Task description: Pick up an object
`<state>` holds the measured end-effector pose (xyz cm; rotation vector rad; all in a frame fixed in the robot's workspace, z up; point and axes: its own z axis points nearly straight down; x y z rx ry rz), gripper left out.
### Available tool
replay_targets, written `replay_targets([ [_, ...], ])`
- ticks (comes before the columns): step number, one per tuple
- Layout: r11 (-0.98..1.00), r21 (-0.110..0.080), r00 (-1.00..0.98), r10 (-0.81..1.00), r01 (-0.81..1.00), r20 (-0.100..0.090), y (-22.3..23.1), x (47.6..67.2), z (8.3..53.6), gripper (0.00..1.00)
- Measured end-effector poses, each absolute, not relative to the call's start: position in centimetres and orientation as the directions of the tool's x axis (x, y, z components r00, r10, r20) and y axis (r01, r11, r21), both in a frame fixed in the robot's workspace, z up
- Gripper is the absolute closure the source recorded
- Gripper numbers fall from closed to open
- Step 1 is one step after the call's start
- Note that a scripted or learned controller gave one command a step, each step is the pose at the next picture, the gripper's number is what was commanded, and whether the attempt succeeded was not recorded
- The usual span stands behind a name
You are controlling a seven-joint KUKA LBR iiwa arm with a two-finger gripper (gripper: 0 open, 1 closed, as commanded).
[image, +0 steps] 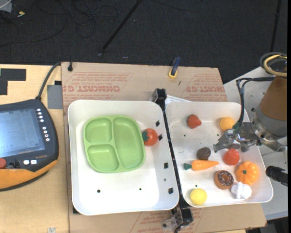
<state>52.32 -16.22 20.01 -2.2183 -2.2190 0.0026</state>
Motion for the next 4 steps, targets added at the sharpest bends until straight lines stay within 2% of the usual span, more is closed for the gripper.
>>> replay_targets([
  [1,0.003,-0.002,-0.003,1.000,1.000,0.000,-9.0,51.7,10.2,0.00],
  [2,-0.006,0.002,0.006,1.000,1.000,0.003,-9.4,51.9,11.8,1.00],
  [3,0.005,0.001,-0.005,1.000,1.000,0.003,-3.2,50.0,19.1,1.00],
  [4,0.012,0.005,-0.012,1.000,1.000,0.005,6.7,47.6,29.8,1.00],
])
